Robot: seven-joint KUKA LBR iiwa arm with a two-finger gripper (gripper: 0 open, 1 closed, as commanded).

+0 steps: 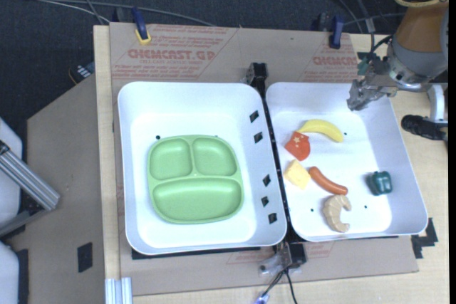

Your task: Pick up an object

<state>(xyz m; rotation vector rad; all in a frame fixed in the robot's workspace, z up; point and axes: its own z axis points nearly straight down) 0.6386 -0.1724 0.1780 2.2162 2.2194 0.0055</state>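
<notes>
1. Dark carpet crossed by loose cables is seen around a plywood bench [214, 46], on which two shallow white bins are set side by side.
2. At the upper right, the gripper [362, 97] is held above the far right corner of the right bin [399, 153]; whether its fingers are apart or together cannot be told, and nothing is seen between them.
3. The arm [420, 25] is brought in from the right edge, its orange band seen above the grey wrist, and the wrist is angled down and to the left toward the bin.
4. Nearest the gripper, a yellow banana [322, 129] is laid in the upper middle of the right bin, apart from the gripper.
5. Just below and left of the banana, a red piece [299, 146] is found, and below that a pale yellow wedge [297, 174].
6. Just beside the wedge, to its right, a reddish sausage [328, 181] is laid at a slant.
7. Below the sausage, a tan curled piece [337, 213] is placed near the front rim.
8. Toward the right wall, well apart from the others, a small teal object [380, 183] is seen.
9. Farther out, the left bin [135, 110] is occupied by a green divided plate [194, 179] with three compartments.
10. Blue clamps [142, 28] are fixed at the bench's far edge.
</notes>
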